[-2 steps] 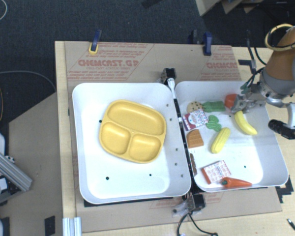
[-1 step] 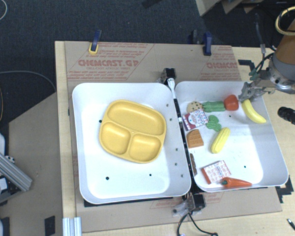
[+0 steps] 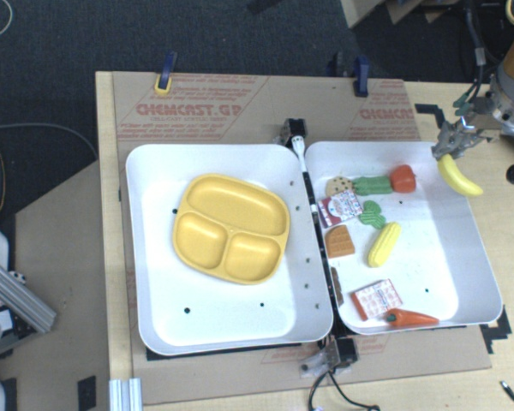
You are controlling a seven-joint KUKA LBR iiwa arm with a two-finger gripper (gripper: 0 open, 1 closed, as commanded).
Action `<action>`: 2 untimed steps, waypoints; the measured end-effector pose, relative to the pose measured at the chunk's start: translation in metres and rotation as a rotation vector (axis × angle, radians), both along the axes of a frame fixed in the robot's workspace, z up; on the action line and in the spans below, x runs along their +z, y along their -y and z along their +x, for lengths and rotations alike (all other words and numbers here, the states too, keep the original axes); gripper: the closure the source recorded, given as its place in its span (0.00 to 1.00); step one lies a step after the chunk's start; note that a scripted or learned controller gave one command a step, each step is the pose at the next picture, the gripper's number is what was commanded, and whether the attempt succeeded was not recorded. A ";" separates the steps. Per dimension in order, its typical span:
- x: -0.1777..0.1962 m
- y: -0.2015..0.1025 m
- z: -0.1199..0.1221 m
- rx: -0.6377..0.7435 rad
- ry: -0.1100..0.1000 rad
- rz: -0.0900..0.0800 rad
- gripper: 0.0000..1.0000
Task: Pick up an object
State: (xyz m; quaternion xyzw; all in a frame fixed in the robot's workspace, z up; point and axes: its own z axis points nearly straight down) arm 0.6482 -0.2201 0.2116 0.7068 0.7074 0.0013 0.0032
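Currently: left bin (image 3: pixel 154 315) carries a yellow divided plate (image 3: pixel 231 228), nothing else in it. Right bin (image 3: pixel 471 255) has the clutter: cookie (image 3: pixel 339 185), green piece (image 3: pixel 373 184) with a red end (image 3: pixel 403 178), small card (image 3: pixel 345 205), brown block (image 3: pixel 339 241), corn (image 3: pixel 384 243), second card (image 3: pixel 377 299), carrot (image 3: pixel 411 319) at the near rim. Banana (image 3: pixel 458 176) lies on that bin's far right rim, top end just under the gripper (image 3: pixel 457 139). Gripper sits at the upper right corner, above the banana; too small to resolve, so cannot tell its state or whether it has contact. Judgement: pick not done. Banana looks like the target, grasp and lift remain.
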 end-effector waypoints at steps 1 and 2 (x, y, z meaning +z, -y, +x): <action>0.014 0.000 0.001 0.000 -0.002 0.001 1.00; 0.024 -0.049 -0.001 0.004 -0.007 0.004 1.00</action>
